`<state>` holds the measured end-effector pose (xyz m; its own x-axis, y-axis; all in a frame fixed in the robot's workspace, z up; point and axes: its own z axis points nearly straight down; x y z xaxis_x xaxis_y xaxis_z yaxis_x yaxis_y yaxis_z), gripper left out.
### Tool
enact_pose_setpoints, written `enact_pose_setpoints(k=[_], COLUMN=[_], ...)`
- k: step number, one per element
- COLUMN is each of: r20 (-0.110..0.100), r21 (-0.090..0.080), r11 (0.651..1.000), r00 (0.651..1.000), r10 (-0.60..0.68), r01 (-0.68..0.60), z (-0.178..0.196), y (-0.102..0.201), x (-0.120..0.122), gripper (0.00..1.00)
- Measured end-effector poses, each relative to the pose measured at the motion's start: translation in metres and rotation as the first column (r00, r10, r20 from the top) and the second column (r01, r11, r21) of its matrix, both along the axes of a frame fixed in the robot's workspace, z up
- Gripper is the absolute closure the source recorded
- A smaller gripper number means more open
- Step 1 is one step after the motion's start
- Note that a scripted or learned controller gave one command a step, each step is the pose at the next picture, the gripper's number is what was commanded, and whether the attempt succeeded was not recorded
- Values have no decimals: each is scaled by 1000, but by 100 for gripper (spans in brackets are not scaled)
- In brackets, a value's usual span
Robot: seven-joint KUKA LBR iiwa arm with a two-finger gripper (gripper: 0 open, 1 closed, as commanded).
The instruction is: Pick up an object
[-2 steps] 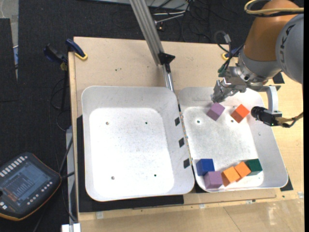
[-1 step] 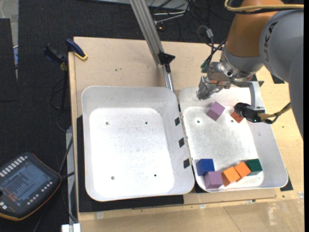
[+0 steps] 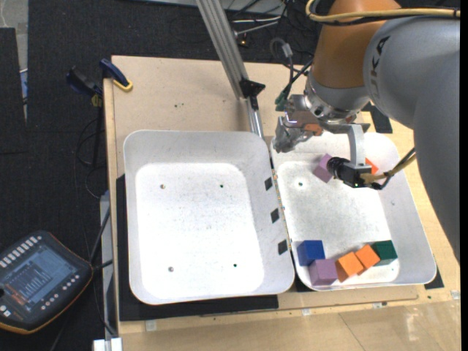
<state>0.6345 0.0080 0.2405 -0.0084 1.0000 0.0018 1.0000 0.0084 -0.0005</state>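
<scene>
Two white bins [image 3: 197, 141], two purple blocks [image 3: 323, 271], one blue [image 3: 311, 251], one orange [image 3: 350, 262], one green [image 3: 384, 252].

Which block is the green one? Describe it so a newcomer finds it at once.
Start at the right-hand shallow white bin and go to its near edge, where a short row of small cubes lies. The green cube sits at the row's right end, touching the orange cube; it is the only green one, and the blue cube and purple cube lie further left.
</scene>
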Motion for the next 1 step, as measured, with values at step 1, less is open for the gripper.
enact_pose_setpoints(k=[1], r20=[2], r21=[-2], r11=[1000], r00=[1000], r10=[-1], r01=[1], z=[-11], y=[52], x=[15], gripper=[100])
